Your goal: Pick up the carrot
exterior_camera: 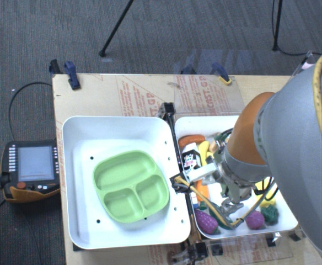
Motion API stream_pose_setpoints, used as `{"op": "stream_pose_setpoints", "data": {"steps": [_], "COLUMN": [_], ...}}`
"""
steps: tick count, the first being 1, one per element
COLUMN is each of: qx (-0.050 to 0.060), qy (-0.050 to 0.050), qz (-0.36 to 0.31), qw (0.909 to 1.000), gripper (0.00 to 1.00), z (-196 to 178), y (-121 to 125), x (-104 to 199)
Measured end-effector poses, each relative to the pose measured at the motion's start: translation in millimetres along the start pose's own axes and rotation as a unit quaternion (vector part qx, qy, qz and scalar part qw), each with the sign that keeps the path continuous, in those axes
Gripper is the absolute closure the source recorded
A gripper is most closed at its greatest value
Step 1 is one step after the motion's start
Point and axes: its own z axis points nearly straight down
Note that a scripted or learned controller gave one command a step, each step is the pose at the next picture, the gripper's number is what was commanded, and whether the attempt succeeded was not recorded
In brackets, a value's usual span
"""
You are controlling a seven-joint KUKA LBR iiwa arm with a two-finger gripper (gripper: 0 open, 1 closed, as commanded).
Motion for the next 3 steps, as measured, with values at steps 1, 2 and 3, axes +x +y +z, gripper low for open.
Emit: {"op": "stream_pose_setpoints", "data": {"steps": [1,2,3], "qx": [0.0,0.0,0.0], "qy": [0.0,0.0,0.0], "qz": [0.0,0.0,0.0], "qw": [1.0,1.0,1.0], "gripper": [0.0,0.0,0.0], "z": [0.0,0.0,0.0], "y": [0.0,0.0,0.0], "x": [0.0,0.0,0.0]}}
